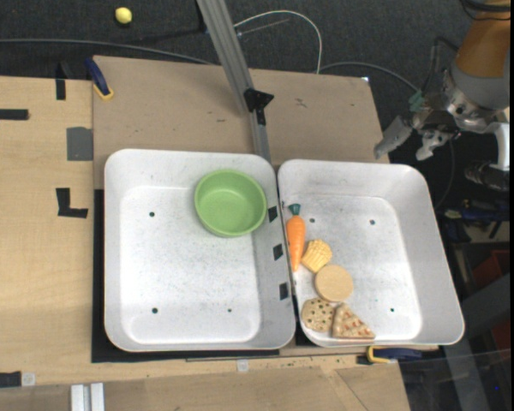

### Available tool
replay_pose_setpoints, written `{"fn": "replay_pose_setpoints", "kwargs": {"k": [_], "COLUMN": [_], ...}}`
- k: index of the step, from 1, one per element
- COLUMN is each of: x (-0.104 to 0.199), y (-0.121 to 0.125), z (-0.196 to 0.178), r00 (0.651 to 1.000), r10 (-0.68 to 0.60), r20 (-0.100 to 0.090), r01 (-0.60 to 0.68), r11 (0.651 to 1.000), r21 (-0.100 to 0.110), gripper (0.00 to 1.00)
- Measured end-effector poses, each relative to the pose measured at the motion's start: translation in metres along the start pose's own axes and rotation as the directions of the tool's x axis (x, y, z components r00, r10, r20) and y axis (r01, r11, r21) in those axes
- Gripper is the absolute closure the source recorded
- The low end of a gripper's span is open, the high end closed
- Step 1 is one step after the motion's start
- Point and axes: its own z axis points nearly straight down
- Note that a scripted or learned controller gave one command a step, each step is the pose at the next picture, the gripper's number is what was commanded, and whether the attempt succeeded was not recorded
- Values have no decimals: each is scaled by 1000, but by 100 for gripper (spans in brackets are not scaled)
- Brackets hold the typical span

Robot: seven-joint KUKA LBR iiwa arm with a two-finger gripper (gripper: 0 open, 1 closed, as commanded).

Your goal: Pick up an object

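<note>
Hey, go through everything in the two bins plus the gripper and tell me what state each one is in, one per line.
Green bowl: upright, nothing inside, in the left bin.
Carrot: lying flat along the right bin's left wall.
Yellow shell-shaped piece: lying flat beside the carrot.
Round biscuit: lying flat.
Cookie: lying flat near the front wall.
Pizza slice: lying flat beside the cookie.
Gripper: open, holding nothing, beyond the right bin's far right corner.

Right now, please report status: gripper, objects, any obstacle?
Gripper open, holding nothing, outside right bin. Carrot, cookies by its left wall. Green bowl in left bin.
</note>
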Motion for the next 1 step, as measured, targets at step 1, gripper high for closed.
{"fn": "replay_pose_setpoints", "kwargs": {"k": [1], "x": [0], "y": [0], "z": [0], "r00": [1000], "r10": [0], "r20": [0], "r01": [0], "r11": [1000], "r21": [1], "gripper": [0]}}
